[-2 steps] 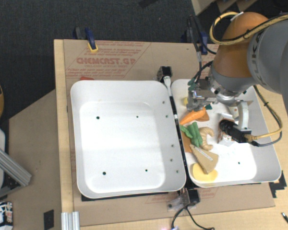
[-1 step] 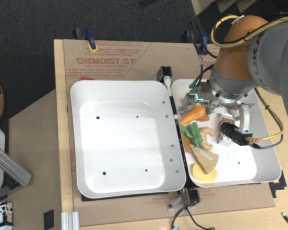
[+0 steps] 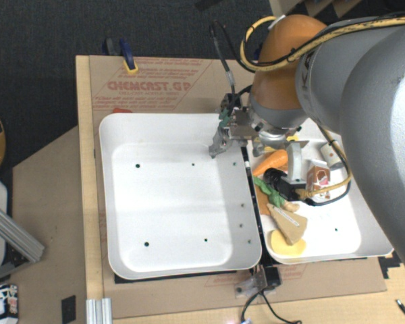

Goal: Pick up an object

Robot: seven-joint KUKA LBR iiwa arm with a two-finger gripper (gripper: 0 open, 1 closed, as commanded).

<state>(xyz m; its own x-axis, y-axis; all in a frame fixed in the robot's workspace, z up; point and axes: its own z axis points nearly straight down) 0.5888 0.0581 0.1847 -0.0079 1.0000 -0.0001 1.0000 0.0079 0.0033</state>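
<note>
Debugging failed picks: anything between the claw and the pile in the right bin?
Nothing separate visible. The claw hangs over the left bin's far right corner, and the carrot and other items lie across the divider in the right bin, partly under the arm's own wrist.

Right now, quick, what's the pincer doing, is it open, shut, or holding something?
Pincer: over the far right corner of the left bin; open or shut cannot be told, and nothing shows between its fingers.

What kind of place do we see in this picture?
Probably a robotics lab test bench: a grey arm with an orange band reaches over two shallow white bins on a cardboard sheet, with loose cables below.
</note>
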